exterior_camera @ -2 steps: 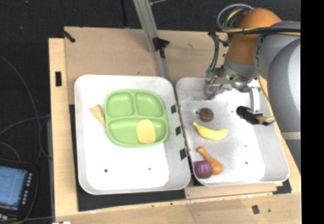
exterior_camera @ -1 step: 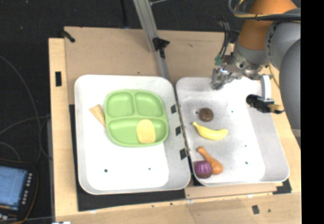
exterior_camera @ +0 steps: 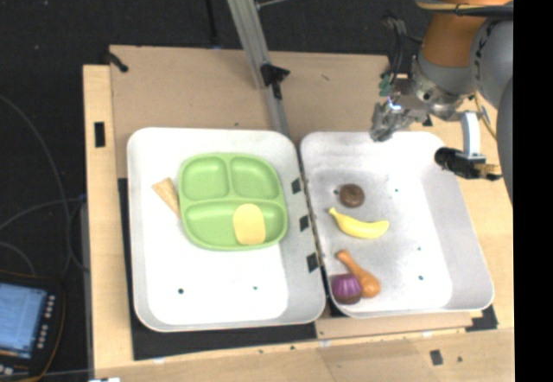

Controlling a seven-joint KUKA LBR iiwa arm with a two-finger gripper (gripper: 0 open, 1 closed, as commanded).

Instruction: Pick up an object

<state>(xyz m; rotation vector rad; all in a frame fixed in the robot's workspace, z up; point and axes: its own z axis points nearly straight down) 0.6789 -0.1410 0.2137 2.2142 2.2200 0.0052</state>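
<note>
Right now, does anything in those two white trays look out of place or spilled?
Nothing looks spilled or broken. One oddity: a tan wedge lies on the left bin floor, against the green plate.

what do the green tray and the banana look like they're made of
Green tray: probably moulded plastic, matte, one even colour with rounded compartment walls. Banana: likely a plastic toy, smooth and uniformly yellow with no spots, though the view is too coarse to be sure.
</note>
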